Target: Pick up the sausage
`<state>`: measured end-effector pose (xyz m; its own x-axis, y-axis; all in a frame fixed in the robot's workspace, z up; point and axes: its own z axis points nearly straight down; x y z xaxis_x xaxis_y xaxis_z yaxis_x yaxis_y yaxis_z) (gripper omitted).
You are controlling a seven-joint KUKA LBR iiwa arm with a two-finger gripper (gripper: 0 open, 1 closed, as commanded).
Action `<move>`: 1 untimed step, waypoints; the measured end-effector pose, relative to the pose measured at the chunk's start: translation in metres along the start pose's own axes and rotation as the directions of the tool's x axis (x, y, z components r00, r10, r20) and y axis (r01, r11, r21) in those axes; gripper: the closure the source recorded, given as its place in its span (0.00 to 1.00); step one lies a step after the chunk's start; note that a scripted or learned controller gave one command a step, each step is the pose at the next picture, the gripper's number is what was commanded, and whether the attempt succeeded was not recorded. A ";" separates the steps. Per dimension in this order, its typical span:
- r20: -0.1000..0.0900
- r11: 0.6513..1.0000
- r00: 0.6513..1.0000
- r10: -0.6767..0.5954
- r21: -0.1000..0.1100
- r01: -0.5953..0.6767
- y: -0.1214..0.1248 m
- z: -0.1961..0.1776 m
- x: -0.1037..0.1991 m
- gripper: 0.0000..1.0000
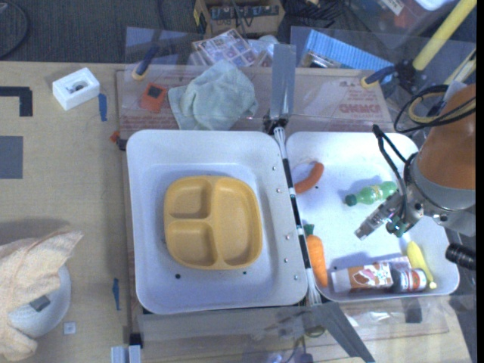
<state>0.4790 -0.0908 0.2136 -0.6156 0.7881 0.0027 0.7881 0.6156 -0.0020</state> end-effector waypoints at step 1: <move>0.006 0.994 0.994 -0.109 -0.003 0.109 0.041 -0.057 -0.101 1.00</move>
<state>0.5740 -0.1452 0.2707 -0.6975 0.7166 -0.0027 0.7166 0.6975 0.0013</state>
